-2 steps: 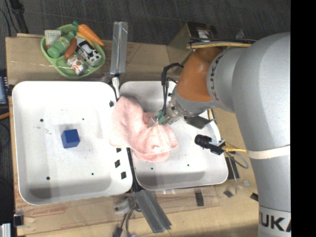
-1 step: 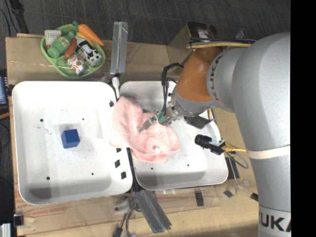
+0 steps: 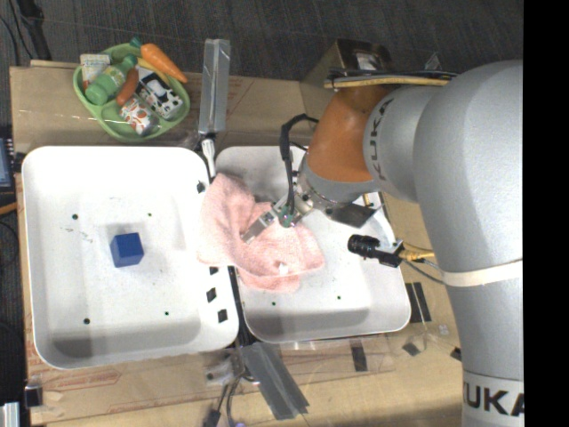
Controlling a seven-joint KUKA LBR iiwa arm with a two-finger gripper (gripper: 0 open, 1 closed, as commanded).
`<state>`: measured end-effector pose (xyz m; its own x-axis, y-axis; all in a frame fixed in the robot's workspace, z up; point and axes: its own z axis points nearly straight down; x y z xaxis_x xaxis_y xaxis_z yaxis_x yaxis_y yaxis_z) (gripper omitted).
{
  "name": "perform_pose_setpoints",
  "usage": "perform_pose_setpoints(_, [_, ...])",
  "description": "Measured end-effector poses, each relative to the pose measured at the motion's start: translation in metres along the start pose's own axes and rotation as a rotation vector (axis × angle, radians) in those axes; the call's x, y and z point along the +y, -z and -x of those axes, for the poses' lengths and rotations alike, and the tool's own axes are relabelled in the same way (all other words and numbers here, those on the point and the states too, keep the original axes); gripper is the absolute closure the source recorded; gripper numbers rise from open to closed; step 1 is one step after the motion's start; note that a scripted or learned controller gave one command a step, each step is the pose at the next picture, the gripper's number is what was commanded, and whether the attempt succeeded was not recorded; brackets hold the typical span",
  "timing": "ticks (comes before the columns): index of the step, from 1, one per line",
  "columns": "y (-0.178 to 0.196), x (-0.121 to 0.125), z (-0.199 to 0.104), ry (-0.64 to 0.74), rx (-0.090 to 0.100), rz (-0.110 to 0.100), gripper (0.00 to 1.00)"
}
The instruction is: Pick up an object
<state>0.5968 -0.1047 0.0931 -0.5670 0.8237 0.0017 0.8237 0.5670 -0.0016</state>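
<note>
A crumpled pink cloth (image 3: 276, 254) lies in the right bin (image 3: 356, 305), and its left edge drapes over the divider toward the left bin. My gripper (image 3: 269, 221) is low over the cloth's middle, pointing left and touching or nearly touching the fabric. The cloth looks flat and unlifted. A small blue cube (image 3: 127, 248) sits alone in the left bin (image 3: 62, 318), well left of the gripper.
A green bowl (image 3: 105, 121) of toy food, including a carrot, stands on the bench beyond the left bin. The arm's grey body and orange band (image 3: 342, 145) cover the right bin's far right side. A black cable plug (image 3: 373, 248) hangs over the right bin.
</note>
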Motion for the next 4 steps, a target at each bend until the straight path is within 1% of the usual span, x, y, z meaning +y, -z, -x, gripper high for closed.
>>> perform_pose_setpoints(1, [0.01, 0.0, 0.0, 0.004, 0.001, -0.002, 1.0])
perform_pose_setpoints(2, [0.1, 0.074, -0.014, 0.383, -0.004, 0.002, 1.0])
perform_pose_setpoints(3, [0.22, 0.056, -0.007, 0.266, -0.005, 0.002, 1.0])
perform_pose_setpoints(4, [0.099, -0.018, 0.051, 0.386, 0.0, -0.001, 1.0])
